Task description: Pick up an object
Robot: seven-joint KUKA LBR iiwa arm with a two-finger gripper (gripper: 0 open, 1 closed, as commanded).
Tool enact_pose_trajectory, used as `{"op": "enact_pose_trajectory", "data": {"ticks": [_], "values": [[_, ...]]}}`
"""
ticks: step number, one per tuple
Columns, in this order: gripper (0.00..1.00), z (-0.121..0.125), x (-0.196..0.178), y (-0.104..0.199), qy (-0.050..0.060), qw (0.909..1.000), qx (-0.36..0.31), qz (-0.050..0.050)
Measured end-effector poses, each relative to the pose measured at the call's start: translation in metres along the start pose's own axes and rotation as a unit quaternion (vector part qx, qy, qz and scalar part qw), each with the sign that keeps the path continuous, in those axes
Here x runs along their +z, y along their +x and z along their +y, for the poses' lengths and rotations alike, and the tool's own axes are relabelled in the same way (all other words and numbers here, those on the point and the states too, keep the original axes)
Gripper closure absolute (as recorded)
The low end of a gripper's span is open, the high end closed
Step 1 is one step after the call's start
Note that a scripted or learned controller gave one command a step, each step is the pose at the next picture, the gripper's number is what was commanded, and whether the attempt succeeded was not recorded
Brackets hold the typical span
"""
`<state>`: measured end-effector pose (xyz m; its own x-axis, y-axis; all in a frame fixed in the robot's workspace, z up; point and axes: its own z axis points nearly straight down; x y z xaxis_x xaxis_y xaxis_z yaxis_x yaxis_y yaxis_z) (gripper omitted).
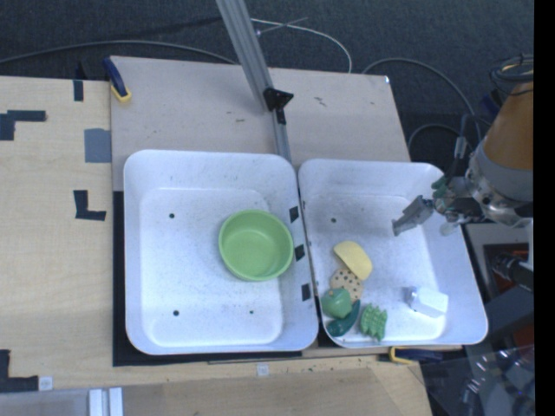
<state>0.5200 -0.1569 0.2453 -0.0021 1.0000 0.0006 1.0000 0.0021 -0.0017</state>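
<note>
1. Hovering over the right bin (pixel 451 319), our gripper (pixel 414 217) holds nothing; how its fingers stand, we cannot tell.
2. We see the yellow piece (pixel 354 259) lying nearer and left of it.

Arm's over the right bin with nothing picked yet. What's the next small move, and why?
Probably shift the gripper toward the camera and lower it over the white block. That block lies apart from the clustered toys, near the gripper, which hangs over bare bin floor.
</note>
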Motion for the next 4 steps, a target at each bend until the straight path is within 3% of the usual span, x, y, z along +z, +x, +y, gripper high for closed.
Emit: {"op": "enact_pose_trajectory", "data": {"ticks": [1,3,4], "values": [[0.0,0.0,0.0,0.0,0.0,1.0,0.0,0.0],[0.0,0.003,0.127,0.0,0.004,1.0,0.001,0.0],[0.0,0.005,0.153,-0.001,-0.003,1.0,0.002,-0.001]]}}
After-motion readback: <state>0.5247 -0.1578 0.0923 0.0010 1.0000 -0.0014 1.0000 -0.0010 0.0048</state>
